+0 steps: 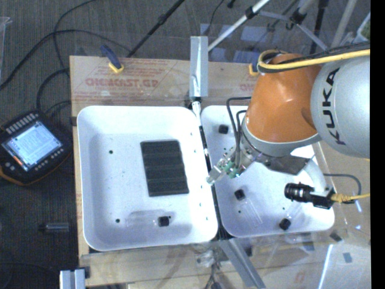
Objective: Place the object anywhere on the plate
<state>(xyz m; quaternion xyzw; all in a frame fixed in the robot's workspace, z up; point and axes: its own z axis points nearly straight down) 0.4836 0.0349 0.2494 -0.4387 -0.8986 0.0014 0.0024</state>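
In the camera view the arm (301,110) reaches in from the right over the right bin (313,221), its gripper (224,170) low at that bin's left wall, just beside the divider. How far its jaws stand apart cannot be told. The black ridged plate (164,167) lies in the middle of the left bin (96,161), and small dark objects (239,194) sit apart on the right bin's floor.

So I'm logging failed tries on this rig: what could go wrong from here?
The gripper sits right at the ridge between the bins, so it could clip that edge moving left. The dark plate lies in the left bin. The small dark pieces in the right bin look hard to pinch.
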